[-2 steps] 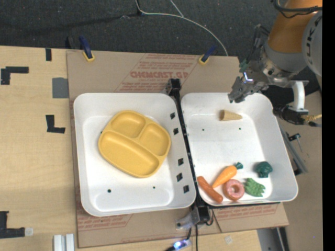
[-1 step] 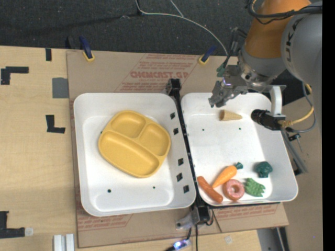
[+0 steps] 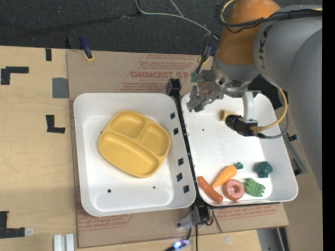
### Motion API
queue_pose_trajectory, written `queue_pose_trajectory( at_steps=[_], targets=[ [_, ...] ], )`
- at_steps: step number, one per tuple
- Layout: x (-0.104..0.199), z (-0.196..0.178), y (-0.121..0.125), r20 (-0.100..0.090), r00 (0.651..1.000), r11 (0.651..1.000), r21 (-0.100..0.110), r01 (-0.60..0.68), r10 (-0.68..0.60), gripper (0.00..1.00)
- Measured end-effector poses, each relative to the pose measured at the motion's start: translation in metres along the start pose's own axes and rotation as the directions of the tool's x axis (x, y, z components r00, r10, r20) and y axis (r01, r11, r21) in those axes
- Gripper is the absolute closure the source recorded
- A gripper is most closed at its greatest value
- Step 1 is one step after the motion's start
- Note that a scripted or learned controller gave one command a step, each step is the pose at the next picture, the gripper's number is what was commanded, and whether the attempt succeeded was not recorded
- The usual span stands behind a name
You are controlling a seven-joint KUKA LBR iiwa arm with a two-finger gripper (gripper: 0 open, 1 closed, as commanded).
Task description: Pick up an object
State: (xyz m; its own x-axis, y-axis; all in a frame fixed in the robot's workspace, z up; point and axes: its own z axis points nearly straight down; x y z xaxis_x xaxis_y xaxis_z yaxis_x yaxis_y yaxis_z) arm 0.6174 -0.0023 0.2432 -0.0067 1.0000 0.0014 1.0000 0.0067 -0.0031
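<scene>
the gripper (image 3: 198, 102) is hanging over the far left corner of the right bin (image 3: 272, 140), and i cannot tell its state. the toys are lying well apart from it at the near edge: carrot (image 3: 225, 175), donut (image 3: 233, 189), sausage (image 3: 209, 190). it is needing to travel near, centre over one toy, then descend straight. the cardboard (image 3: 152, 72) is showing red "chemcast".

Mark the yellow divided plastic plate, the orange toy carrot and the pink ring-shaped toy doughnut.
yellow divided plastic plate (image 3: 135, 143): camera view, on the centre ridge.
orange toy carrot (image 3: 225, 175): camera view, mid-body.
pink ring-shaped toy doughnut (image 3: 228, 190): camera view, on the ring's left side.
</scene>
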Motion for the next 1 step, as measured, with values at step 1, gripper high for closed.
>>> queue_pose_trajectory(
  at_steps=[1],
  targets=[
    [0.0599,0.0152,0.0029,0.000,1.000,1.000,0.001,0.000,0.000,1.00]
  ],
)
